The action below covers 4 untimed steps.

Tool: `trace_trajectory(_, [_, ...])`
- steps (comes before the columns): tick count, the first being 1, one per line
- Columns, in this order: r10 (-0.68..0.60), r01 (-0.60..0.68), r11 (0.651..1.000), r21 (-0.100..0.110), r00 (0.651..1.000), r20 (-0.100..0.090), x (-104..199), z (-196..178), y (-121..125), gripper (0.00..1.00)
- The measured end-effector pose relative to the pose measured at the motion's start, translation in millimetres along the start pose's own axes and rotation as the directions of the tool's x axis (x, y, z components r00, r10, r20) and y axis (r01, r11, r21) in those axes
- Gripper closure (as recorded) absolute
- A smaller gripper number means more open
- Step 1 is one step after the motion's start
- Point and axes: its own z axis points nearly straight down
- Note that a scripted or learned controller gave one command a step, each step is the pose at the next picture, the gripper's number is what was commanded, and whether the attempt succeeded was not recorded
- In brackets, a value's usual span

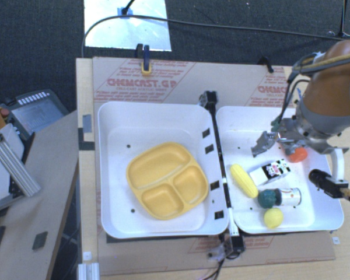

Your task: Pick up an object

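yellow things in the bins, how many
3: the yellow divided tray in the left bin; the corn cob and the lemon in the right bin. The arm may hide others.

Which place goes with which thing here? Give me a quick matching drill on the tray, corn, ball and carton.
Things:
1. yellow three-compartment plastic tray
2. yellow toy corn cob
3. small yellow ball
4. small white carton with black print

Places:
A. near the right bin's front wall
B. left bin
C. right bin, by the divider
D. right bin's middle, beside the gripper

Pairs: 1-B, 2-C, 3-A, 4-D
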Motion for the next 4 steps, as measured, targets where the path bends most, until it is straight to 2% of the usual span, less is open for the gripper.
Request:
trace_trajectory(1, [-0.002,0.002,1.000,-0.012,1.000,0.001,0,-6,3,0.00])
trace_trajectory(3, [0.000,0.000,1.000,-0.009,1.000,0.001,-2,78,0,0.00])
trace_trajectory(4, [0.000,0.001,1.000,-0.030,1.000,0.005,-3,107,6,0.00])
